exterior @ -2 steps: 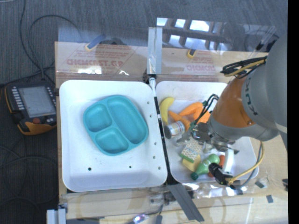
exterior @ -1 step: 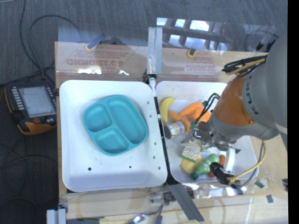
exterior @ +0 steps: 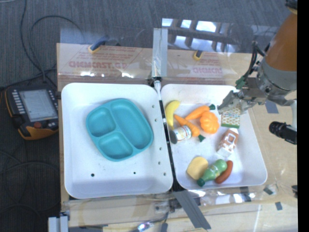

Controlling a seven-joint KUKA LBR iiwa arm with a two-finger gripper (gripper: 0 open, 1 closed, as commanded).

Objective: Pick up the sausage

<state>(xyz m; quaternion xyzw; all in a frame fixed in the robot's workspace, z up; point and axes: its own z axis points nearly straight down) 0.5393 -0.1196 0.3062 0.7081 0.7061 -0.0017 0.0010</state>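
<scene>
The reddish-brown sausage (exterior: 224,172) lies tilted in the right bin's near corner, touching a green bottle.

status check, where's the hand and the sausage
Hand over right bin's upper right, nothing held. Sausage at bin's near edge, untouched. Green bottle pressed against it.

Robotics lab: teach pendant (exterior: 33,108) on grey carpet (exterior: 96,8); loose cables (exterior: 36,25); taped cardboard backing (exterior: 108,62) behind bins.

Two white bins (exterior: 72,144) (side by side), one teal plate (exterior: 119,128), one sausage (exterior: 224,172), one banana (exterior: 171,111).
</scene>
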